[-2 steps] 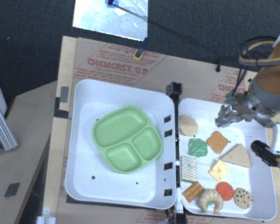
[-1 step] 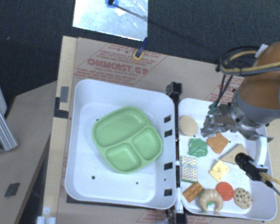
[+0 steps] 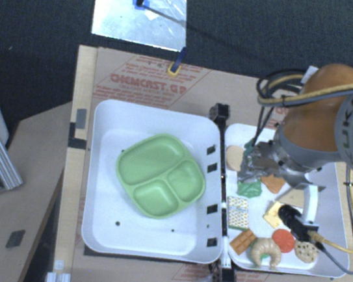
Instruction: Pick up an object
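Right bin [image 3: 333, 213] crowded with toy foods — gripper [image 3: 248, 175] lowered at its left side, over a dark green piece [image 3: 251, 188].

Around that green piece: tan disc [image 3: 233, 156] just above-left, checkered packet [image 3: 237, 212] below, yellow wedge [image 3: 274, 215], red disc [image 3: 284, 240], croissant [image 3: 266, 250] and cookie [image 3: 305, 251] farther down. Green divided plate [image 3: 160, 176] in the left bin [image 3: 105, 159]. Grey arm [image 3: 337, 122] bent steeply downward; grasp state impossible to tell.

The arm [image 3: 327, 120] runs off the right edge of the view and covers much of the right bin [image 3: 331, 213], hiding that bin's far wall and whatever lies under the wrist. The gripper [image 3: 251, 171] is a dark blurred mass, and its lower end merges with a green object [image 3: 252, 188] whose kind cannot be told. A tan round piece [image 3: 233, 156] beside it is partly hidden.
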`<state>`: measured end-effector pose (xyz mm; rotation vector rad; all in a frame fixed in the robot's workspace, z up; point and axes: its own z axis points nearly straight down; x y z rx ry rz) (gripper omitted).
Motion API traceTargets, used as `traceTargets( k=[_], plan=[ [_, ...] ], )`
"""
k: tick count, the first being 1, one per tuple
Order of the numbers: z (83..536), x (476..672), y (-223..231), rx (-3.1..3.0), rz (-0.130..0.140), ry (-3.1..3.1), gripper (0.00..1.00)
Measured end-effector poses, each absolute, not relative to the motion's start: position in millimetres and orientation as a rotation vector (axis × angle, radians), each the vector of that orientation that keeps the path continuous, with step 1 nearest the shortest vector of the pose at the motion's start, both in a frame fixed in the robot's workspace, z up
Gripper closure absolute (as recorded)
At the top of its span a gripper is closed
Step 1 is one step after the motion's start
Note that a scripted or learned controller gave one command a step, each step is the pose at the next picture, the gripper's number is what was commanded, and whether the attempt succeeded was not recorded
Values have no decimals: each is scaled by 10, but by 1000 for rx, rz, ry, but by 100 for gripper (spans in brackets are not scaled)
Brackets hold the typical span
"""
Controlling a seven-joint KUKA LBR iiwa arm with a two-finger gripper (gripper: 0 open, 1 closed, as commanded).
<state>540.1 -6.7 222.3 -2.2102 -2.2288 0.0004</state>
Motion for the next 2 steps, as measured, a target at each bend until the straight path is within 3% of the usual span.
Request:
traceTargets(
  k=[1,2],
  plan=[
    [2142,5154,451,-2208,0,-2230,100],
    [2208,5143,530,-2214,-4,-2230,100]
  ],
)
